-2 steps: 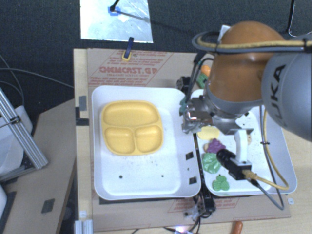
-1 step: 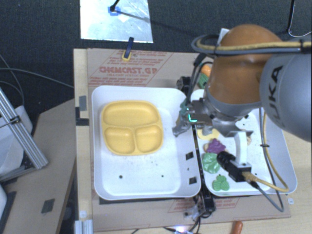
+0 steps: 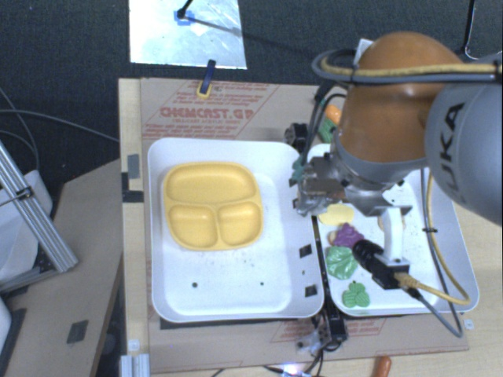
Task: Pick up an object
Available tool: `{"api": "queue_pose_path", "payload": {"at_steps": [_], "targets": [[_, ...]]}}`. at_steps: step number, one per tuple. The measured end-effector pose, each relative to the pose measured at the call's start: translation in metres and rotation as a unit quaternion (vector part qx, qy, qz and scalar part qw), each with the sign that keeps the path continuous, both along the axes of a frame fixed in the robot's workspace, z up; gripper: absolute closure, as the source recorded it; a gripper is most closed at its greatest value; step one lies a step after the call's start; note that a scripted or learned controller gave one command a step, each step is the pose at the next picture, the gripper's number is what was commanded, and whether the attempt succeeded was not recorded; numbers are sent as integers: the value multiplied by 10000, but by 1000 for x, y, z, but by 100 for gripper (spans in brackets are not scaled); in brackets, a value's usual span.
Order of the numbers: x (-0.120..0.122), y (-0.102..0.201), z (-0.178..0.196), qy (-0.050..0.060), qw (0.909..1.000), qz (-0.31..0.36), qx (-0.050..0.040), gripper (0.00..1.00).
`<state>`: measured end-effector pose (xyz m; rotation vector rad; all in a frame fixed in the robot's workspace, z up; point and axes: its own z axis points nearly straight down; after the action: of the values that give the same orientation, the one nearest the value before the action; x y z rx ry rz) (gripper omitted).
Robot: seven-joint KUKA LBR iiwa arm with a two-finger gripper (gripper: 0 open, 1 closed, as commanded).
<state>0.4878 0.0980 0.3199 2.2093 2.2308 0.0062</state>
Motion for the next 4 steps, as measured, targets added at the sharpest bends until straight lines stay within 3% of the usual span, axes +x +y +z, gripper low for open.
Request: {"api": "queue_pose_path", "payload": {"at_steps": [1, 3, 4], "targets": [[21, 48, 96, -45, 10000, -4, 18, 100], [21, 45, 112, -12, 10000, 37, -1, 100], [-4, 102, 8, 68, 10000, 0, -15, 100]]}}
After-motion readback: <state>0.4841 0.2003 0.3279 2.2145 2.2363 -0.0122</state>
